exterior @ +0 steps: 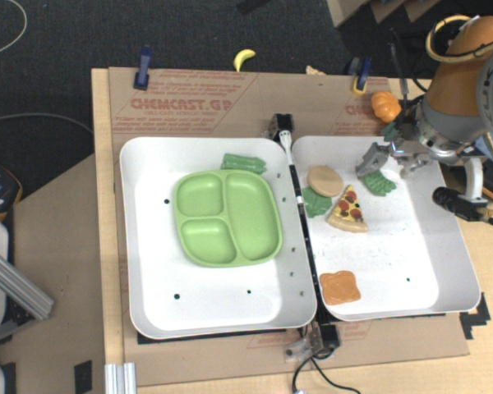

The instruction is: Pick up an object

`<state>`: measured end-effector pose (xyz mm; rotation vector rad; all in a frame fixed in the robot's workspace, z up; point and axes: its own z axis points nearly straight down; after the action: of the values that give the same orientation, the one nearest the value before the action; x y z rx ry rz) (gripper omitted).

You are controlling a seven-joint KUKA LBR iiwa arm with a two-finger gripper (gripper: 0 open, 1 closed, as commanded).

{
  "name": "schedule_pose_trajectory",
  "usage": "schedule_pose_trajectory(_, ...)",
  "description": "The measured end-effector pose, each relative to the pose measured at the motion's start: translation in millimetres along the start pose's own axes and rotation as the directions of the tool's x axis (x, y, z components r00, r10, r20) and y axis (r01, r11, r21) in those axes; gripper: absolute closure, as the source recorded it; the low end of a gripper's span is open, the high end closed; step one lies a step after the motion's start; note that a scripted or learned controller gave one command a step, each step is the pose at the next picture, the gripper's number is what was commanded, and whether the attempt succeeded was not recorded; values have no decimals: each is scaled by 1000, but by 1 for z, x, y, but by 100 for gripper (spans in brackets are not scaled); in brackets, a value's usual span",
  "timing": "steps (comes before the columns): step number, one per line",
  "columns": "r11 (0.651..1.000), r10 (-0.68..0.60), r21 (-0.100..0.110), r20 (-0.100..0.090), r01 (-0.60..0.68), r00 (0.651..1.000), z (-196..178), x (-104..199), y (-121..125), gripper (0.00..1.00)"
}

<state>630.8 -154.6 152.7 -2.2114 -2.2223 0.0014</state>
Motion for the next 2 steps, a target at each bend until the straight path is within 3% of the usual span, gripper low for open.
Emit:
schedule_pose_trajectory(1, 1000, 10, -8, 1, -10, 1000, 69, -14, -39, 0)
schedule_pose_trajectory(2, 1000, -1, -13, 5, 1, 1000, 65, 65, -24, 0)
